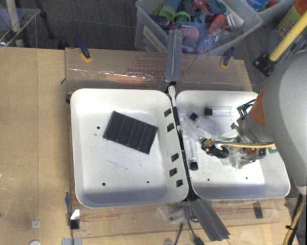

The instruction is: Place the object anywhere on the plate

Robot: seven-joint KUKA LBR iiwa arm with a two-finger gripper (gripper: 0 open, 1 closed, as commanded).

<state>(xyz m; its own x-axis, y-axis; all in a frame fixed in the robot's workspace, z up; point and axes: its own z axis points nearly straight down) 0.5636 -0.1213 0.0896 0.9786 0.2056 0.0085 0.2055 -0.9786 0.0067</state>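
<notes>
In the right bin (272, 185), the gripper (232, 150) hangs low among clear plastic tubes (206, 127); I cannot tell its state. The dark plate (130, 132) lies in the left bin (86, 187), so 1 tube should be lifted high over the middle wall.

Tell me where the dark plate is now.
The dark ribbed plate lies flat in the left bin, in its upper middle, left of the divider between the bins.

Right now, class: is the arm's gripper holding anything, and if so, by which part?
It cannot be told. The gripper sits low among clear plastic objects in the right bin, and no grasp is visible.
</notes>
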